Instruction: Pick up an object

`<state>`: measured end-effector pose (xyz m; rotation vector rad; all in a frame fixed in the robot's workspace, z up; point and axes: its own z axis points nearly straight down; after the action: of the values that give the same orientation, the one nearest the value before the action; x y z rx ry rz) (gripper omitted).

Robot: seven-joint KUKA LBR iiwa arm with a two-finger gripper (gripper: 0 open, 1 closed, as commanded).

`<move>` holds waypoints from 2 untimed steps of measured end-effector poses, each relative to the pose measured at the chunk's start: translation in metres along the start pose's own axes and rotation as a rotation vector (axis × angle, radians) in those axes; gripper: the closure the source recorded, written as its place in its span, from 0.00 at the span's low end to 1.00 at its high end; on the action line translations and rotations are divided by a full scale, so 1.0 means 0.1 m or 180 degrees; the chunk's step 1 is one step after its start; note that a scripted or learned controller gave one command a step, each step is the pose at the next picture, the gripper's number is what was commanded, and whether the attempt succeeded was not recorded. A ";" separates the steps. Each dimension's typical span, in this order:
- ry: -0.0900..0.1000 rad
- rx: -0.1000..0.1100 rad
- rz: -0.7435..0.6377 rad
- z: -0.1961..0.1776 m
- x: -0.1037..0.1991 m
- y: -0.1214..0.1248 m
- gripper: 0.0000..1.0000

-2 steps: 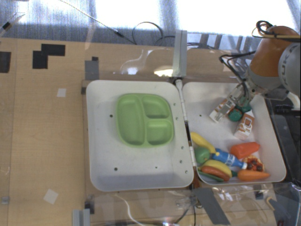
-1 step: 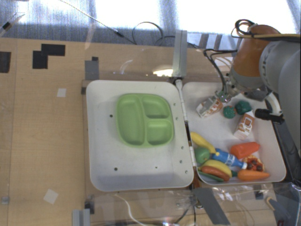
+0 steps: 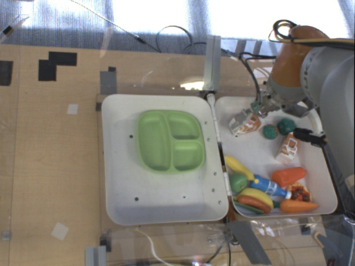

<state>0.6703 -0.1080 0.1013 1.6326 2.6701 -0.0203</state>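
Observation:
The right bin [image 3: 327,173] holds a jumble of toy food. A small white and orange carton [image 3: 245,124] lies at its back left, and a second carton [image 3: 287,148] stands further right. Two dark green balls [image 3: 269,132] [image 3: 286,126] sit between them. My gripper [image 3: 259,108] hangs low over the back of the bin, right beside the first carton's upper right end. Whether it touches the carton is unclear. Towards the front lie a yellow banana [image 3: 238,166], a blue bottle [image 3: 270,187], a red-orange piece [image 3: 288,176] and a carrot [image 3: 298,206].
The left bin [image 3: 119,165] holds a green divided plate [image 3: 170,140]. A ridge [image 3: 219,148] separates the two bins. The grey arm with its orange band [image 3: 291,60] fills the upper right. Cables trail along the back of the bench.

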 end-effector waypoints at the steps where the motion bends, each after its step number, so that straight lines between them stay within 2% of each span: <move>1: -0.0020 -0.0011 -0.0015 -0.14 -0.02 0.01 1.00; 2: 0.0030 -0.0079 0.0265 -1.47 0.69 0.28 1.00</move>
<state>0.6630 -0.0318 0.2465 1.7392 2.5953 0.0211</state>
